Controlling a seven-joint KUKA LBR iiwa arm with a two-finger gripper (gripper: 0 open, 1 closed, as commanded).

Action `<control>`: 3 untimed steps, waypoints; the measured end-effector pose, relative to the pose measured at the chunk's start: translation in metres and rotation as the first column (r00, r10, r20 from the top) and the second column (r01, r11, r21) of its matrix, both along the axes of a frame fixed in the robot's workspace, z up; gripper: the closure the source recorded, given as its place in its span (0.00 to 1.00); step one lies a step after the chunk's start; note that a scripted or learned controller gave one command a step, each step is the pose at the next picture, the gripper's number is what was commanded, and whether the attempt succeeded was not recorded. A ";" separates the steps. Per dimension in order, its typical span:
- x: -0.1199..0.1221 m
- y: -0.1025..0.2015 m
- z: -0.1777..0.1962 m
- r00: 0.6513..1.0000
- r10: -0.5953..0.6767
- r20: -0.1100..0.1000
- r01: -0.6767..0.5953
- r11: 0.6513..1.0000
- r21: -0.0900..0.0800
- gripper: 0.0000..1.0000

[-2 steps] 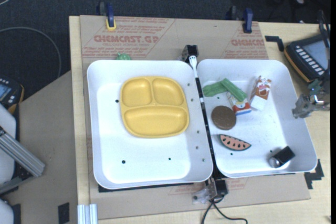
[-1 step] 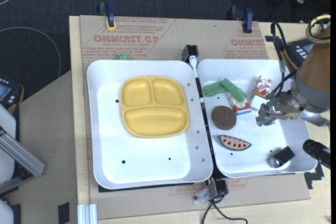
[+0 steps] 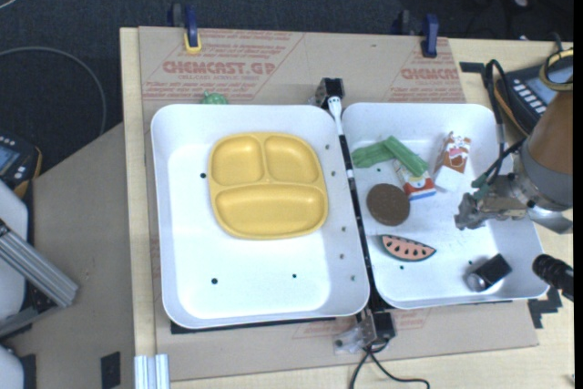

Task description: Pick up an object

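The right bin (image 3: pixel 437 282) holds several small items: a green bent piece (image 3: pixel 387 152), a brown disc (image 3: pixel 389 204), a watermelon slice (image 3: pixel 407 248), a red and white carton (image 3: pixel 455 152), a small red, white and blue item (image 3: pixel 420 187) and a black and grey object (image 3: pixel 490 272). My gripper (image 3: pixel 471 212) hangs low over the right side of this bin. It is right of the brown disc and above the black and grey object. I see nothing in it.
The left bin (image 3: pixel 264 273) holds a yellow divided plate (image 3: pixel 269 184). Blue clamps (image 3: pixel 189 25) pin the cardboard sheet at the bench's back edge. A cable and a keypad device (image 3: pixel 528 96) lie beyond the right bin's far corner.
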State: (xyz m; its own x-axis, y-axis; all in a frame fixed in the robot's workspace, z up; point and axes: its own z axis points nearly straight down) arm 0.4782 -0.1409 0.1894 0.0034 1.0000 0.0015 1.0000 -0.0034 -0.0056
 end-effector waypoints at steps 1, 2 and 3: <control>0.048 0.039 -0.031 1.000 0.009 0.008 -0.009 1.000 -0.001 1.00; 0.028 0.005 -0.013 1.000 0.000 0.008 0.000 1.000 -0.004 1.00; 0.039 0.066 -0.004 1.000 0.009 0.008 -0.009 1.000 -0.002 1.00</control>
State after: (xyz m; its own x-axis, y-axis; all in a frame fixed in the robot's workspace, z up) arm 0.5170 -0.0752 0.1852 -0.0052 1.0000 -0.0002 1.0000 0.0052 0.0027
